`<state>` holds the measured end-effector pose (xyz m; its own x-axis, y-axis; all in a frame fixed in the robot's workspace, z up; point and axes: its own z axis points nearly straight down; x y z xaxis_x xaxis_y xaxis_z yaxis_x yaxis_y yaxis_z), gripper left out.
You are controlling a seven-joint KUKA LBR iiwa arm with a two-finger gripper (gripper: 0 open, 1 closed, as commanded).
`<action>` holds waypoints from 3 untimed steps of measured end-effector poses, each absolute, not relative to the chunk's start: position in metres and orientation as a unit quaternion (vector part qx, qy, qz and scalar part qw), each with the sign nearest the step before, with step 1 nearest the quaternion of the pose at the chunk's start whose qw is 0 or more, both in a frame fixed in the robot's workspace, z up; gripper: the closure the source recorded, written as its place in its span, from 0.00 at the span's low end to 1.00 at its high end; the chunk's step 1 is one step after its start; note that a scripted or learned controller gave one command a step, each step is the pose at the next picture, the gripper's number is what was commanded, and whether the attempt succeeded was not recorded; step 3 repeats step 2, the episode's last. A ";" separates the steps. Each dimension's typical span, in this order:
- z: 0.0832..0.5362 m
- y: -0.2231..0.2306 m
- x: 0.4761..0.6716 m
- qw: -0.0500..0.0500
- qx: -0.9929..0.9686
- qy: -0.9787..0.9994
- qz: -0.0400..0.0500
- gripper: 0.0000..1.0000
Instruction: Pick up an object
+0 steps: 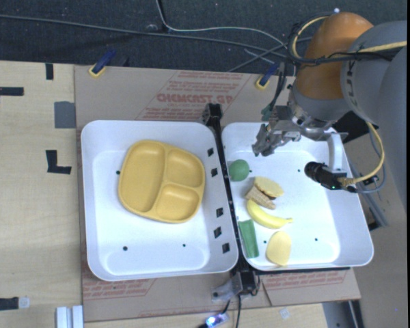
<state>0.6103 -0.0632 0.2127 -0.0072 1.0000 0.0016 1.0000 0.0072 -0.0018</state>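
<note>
- Gripper [265,146]: hangs over the right bin's [345,241] far end; finger state cannot be told.
- Green ball [238,170]: in that bin, near the gripper.
- Banana [266,216], sandwich [264,192], green stick [248,238]: same bin.
- Yellow plate [161,181]: neighbouring bin.

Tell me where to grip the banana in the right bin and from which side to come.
Grip the banana across its thick middle, coming straight down from above. It lies flat and curved, its long axis running left to right, so the fingers should likely close front to back. The sandwich piece lies close behind it, so that finger has little room.
</note>
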 end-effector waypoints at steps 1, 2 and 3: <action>0.223 -0.002 0.610 0.001 -0.704 -0.710 -0.001 1.00; 0.215 0.053 0.601 0.002 -0.705 -0.710 0.001 1.00; 0.215 0.053 0.601 0.002 -0.705 -0.710 0.001 1.00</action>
